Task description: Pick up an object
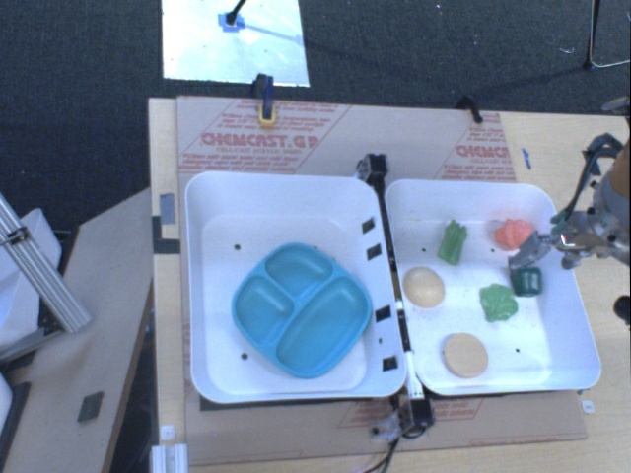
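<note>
Two shallow white bins are shown side by side on a bench (325,131) covered with printed board, their inner rims meeting along a dark clipped seam.

The left bin (212,264) is occupied by a blue sectioned plate (301,308), set right of centre and toward the near wall; open floor is left along the far wall and the left wall.

The right bin (582,358) is seen to hold six small items. A tan disc (464,355) lies near the front wall, with bare floor to its right as far as the near right corner. A cream oval piece (424,288) lies close to the left wall. A light green lumpy piece (499,303) sits near the middle. A green upright-shaped piece (453,242) is placed toward the far wall, with bare floor between it and the far left corner. An orange-red piece (512,233) lies near the far right corner. A small dark green block (527,282) lies against the right wall, just beside the light green piece.

The gripper (527,256) is reached in over the right rim, its tip between the orange-red piece and the dark green block, directly above the block. Whether its fingers are apart or together cannot be told, and no item is seen between them. Little room is left on this side, the right wall and three items being close around the tip.
</note>
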Motion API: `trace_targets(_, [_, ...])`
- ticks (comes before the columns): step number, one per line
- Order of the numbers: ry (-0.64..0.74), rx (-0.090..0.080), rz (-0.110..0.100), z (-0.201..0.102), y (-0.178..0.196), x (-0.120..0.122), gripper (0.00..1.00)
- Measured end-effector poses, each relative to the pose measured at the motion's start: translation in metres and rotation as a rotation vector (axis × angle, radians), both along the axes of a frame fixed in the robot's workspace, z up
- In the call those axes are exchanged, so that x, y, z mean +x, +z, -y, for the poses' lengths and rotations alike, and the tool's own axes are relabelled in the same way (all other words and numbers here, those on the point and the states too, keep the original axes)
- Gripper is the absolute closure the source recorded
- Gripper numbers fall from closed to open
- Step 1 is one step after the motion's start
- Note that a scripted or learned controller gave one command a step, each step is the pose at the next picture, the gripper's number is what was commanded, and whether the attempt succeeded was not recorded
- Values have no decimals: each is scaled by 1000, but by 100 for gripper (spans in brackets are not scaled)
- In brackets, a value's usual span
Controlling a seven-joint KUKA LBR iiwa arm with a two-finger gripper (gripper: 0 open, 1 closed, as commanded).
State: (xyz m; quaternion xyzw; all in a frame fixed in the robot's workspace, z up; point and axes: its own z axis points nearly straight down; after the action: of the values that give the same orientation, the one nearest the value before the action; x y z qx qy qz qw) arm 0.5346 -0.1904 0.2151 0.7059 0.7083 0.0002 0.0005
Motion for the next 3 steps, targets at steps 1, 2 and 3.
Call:
trace_targets(1, [-1,1,-2,-2,-59,7,0])
trace_targets(2, [-4,-6,5,1,-116,10,0])
trace_targets(3, [-6,-11,15,7,-119,15,0])
